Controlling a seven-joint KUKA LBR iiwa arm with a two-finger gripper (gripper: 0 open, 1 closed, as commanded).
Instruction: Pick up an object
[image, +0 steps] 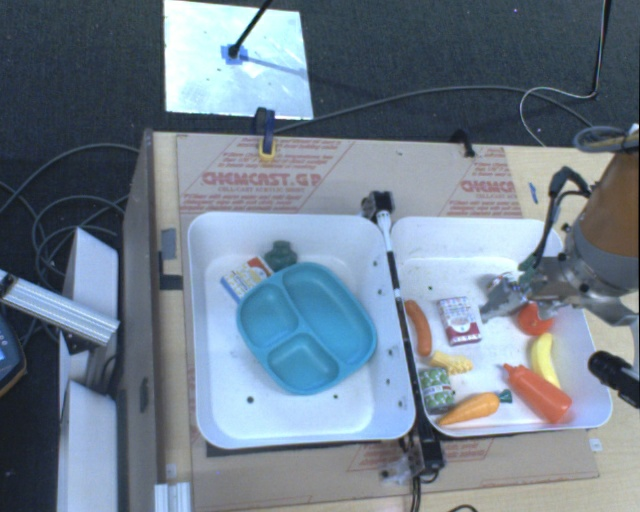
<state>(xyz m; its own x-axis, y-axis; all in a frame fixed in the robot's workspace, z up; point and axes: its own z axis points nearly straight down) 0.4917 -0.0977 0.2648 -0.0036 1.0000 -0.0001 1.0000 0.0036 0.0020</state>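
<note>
The gripper (507, 293) hangs low over the right bin (470, 238), at the frame's right; whether it is wide or narrow cannot be told. A red tomato-like piece (532, 320) lies just beside it, a banana (545, 358) below that, and an orange bottle (537, 392) at lower right. Left of the gripper sit a red carton (459, 320), a sausage (418, 327), corn (452, 363) and a carrot (469, 407). The left bin (215, 400) holds a blue divided plate (305, 327).

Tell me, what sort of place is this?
Probably a robotics lab test bench: a robot arm reaches over two white bins holding toy food like a carrot, with cables trailing on the floor.
</note>
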